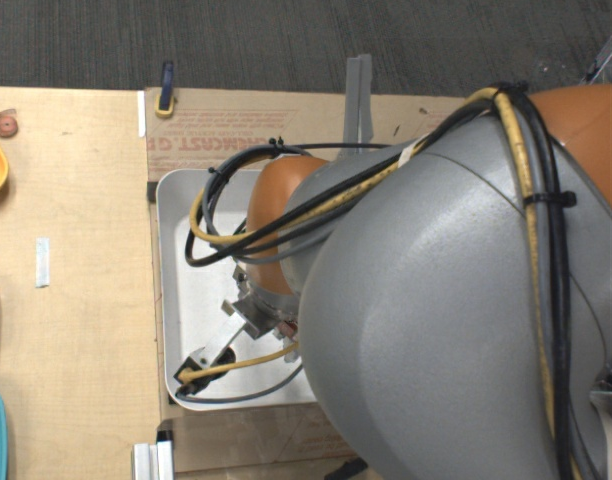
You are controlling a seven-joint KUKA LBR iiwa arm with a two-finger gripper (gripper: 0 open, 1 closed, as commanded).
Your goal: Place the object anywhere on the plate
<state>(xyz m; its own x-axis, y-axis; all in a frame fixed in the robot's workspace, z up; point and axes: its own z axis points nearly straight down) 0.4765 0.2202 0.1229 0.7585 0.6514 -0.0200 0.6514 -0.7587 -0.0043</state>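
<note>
Camera view: arm (436,298) reaches in from 3 o'clock. Gripper (254,316) low inside white bin (181,268), about 7 o'clock from centre. Grip state: cannot tell. Object and plate hidden beneath arm, whereabouts unclear. Placement unconfirmed; judged unfinished.

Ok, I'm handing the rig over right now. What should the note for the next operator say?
Gripper: over the left part of the white bin, toward its near edge; I cannot tell whether it is open or shut, or holding anything.
Job's things: the arm covers most of the bin and everything to the right of it, so the plate and object cannot be located.
Done: nothing confirmed.
Left: clear the arm from the view, find the object and plate, and check the placement.
</note>
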